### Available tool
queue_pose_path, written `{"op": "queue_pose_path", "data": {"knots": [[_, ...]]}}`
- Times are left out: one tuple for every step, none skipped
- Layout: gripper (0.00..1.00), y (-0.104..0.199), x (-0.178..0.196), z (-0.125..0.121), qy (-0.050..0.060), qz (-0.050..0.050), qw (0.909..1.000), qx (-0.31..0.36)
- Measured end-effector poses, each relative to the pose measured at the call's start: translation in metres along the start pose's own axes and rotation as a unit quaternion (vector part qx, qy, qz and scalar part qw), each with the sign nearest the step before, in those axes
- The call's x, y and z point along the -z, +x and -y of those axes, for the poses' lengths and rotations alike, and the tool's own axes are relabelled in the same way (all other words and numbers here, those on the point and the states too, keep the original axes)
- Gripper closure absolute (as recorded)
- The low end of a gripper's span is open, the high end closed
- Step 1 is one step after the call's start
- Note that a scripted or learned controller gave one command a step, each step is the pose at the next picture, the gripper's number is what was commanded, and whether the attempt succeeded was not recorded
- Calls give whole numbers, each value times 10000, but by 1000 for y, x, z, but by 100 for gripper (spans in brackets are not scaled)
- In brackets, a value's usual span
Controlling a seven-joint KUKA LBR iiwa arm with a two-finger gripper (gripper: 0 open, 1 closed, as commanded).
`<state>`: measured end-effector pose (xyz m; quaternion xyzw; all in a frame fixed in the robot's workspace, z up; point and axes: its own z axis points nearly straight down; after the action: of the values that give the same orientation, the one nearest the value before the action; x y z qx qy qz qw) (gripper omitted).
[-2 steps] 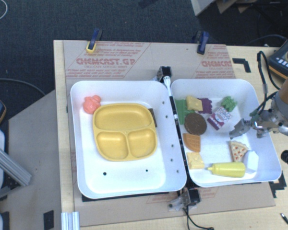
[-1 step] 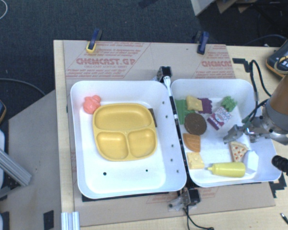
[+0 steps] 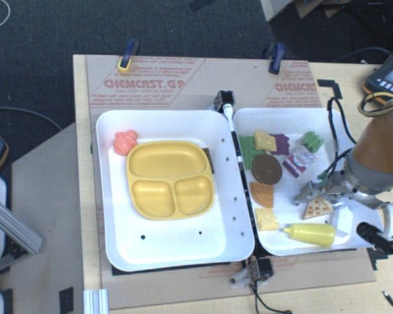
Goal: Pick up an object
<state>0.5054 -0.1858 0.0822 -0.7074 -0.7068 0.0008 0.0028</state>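
Gripper (image 3: 312,195) low in right bin (image 3: 281,244) — above pizza slice (image 3: 318,207).

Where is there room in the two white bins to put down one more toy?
The left bin has bare floor below the yellow divided plate and along its left wall under the pink toy. The right bin is crowded: play food fills it, with the gripper over the waffle piece.

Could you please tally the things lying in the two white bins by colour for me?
Yellow: 4, the divided plate, mustard bottle, cheese wedge, yellow block
Green: 2, green strip, green toy
Purple: 2
Brown/orange: 3, cookie, bread, waffle
Pink: 1, pink toy
Total: 12
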Motion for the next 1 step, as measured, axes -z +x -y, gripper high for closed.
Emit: {"op": "queue_pose_path", "data": {"knots": [[100,-1,13,-1,-32,16,10000,-3]]}}
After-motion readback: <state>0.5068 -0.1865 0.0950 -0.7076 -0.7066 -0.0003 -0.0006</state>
